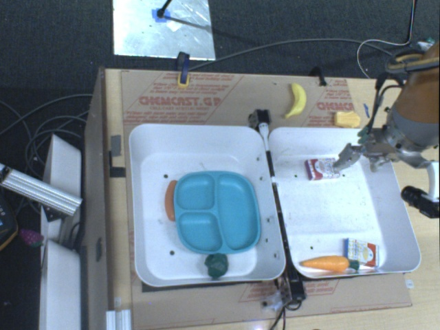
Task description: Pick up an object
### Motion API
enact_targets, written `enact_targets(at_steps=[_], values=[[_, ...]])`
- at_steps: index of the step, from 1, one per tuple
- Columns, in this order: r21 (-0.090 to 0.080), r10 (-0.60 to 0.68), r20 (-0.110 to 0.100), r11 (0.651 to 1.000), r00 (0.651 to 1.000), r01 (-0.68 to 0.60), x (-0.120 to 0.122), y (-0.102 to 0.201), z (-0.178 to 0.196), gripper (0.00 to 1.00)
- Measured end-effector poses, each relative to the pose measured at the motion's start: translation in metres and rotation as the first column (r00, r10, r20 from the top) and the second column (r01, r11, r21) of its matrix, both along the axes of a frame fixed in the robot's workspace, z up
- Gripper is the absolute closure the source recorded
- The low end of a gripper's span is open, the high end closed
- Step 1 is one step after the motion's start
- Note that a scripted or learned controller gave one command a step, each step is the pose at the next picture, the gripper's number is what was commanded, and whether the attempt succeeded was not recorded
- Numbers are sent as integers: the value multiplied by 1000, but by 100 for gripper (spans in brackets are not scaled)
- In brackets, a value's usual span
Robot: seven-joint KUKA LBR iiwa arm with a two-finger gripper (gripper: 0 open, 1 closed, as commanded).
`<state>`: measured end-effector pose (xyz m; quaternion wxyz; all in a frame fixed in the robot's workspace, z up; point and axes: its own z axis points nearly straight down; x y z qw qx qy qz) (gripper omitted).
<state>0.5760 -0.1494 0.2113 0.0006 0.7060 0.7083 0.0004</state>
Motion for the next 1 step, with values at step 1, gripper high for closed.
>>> enact_targets(at_steps=[1], values=[[1,1,-2,1000,1000,-1,53,29,-83,0]])
